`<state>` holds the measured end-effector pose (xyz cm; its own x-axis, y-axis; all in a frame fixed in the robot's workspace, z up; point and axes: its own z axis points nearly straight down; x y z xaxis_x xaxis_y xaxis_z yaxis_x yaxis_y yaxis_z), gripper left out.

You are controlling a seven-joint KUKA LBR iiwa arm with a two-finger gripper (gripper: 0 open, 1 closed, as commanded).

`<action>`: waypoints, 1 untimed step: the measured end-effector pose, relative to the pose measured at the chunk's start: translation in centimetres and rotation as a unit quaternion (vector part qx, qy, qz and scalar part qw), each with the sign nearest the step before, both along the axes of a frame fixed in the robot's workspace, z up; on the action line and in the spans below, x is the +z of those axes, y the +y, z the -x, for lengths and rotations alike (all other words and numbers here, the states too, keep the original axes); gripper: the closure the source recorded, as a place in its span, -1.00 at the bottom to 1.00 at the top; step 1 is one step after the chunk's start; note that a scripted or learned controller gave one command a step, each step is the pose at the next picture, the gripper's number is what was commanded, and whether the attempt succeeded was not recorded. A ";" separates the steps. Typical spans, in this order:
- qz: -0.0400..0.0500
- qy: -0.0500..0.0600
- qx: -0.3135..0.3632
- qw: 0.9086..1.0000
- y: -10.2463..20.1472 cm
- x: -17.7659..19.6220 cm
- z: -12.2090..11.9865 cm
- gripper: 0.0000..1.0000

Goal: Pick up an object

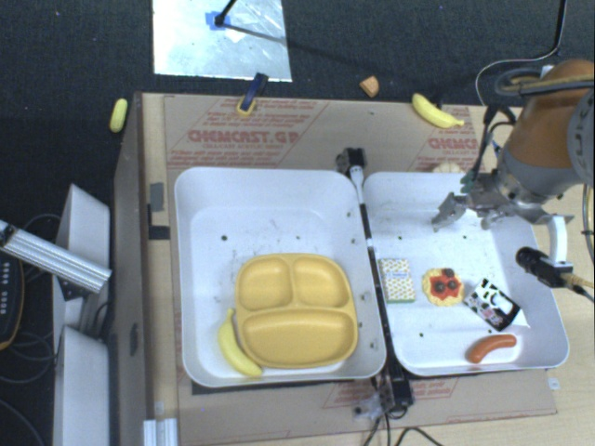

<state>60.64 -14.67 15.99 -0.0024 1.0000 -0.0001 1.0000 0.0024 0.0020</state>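
My gripper hangs over the far part of the right bin, its two fingers spread open with nothing between them. Nearer the front of that bin lie a small pale patterned block, a yellow pizza-like toy with red spots, a black-and-white toy and an orange-red sausage. All of these sit well in front of the gripper, apart from it.
The left bin holds a yellow divided plate with a banana against its left edge. On the cardboard behind the bins lie a second banana and a blue-and-yellow clip. A black ridge separates the bins.
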 end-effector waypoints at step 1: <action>0.000 0.001 -0.001 1.000 0.5 -7.6 6.1 -1.00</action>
